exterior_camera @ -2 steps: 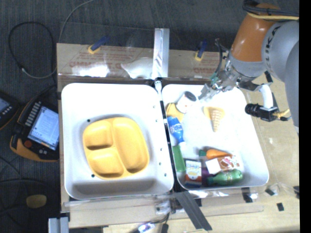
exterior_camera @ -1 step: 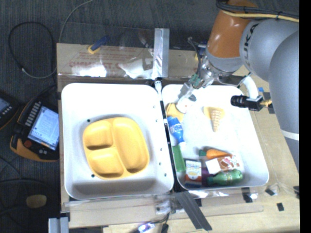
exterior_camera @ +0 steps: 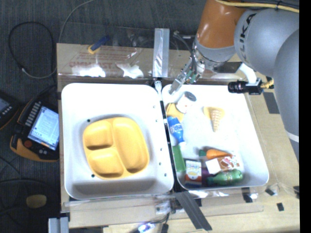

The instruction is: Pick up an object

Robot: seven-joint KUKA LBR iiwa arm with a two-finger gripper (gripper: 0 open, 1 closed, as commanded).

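My gripper (exterior_camera: 181,81) hangs over the back left corner of the right bin (exterior_camera: 252,130), pointing down and to the left. Just below it lie a small grey disc (exterior_camera: 189,97) and a yellow item (exterior_camera: 172,111). A blue-capped bottle (exterior_camera: 175,129) lies along the bin's left wall, with a green tube (exterior_camera: 179,159) in front of it. A pale cone-shaped piece (exterior_camera: 215,117) sits alone mid-bin. At the front are a carrot (exterior_camera: 216,153), a white and red packet (exterior_camera: 223,164), a juice box (exterior_camera: 193,169) and a green bottle (exterior_camera: 226,177). I see nothing held in the gripper.
The left bin (exterior_camera: 73,106) holds a yellow divided plate (exterior_camera: 115,145). A metal divider runs between the bins. Plastic wrap and a blue item (exterior_camera: 98,43) lie on the cardboard behind them. The arm's grey body fills the upper right.
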